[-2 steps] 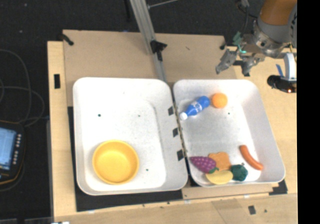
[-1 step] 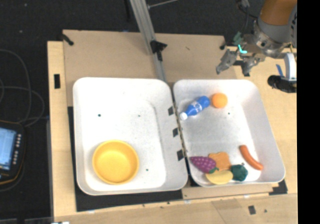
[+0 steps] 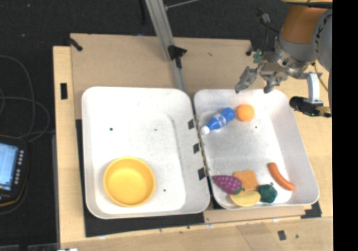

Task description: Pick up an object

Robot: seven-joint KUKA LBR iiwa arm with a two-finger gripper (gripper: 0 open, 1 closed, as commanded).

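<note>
My gripper (image 3: 255, 85) hangs over the far edge of the right bin (image 3: 291, 132), open, with nothing between its fingers. Just below it in the bin lie an orange ball (image 3: 245, 112) and a blue bottle (image 3: 218, 119) with a white cap, side by side. At the bin's near end sit a purple grape bunch (image 3: 226, 182), an orange piece (image 3: 246, 179), a yellow banana-like piece (image 3: 245, 199), a dark green vegetable (image 3: 268, 193) and an orange-red sausage (image 3: 279, 176).
The left bin (image 3: 112, 110) holds a yellow bowl (image 3: 129, 180) at its near left. A grey metal pole (image 3: 159, 18) slants up from between the bins at the back. A tablet (image 3: 8, 166) lies off the bench to the left.
</note>
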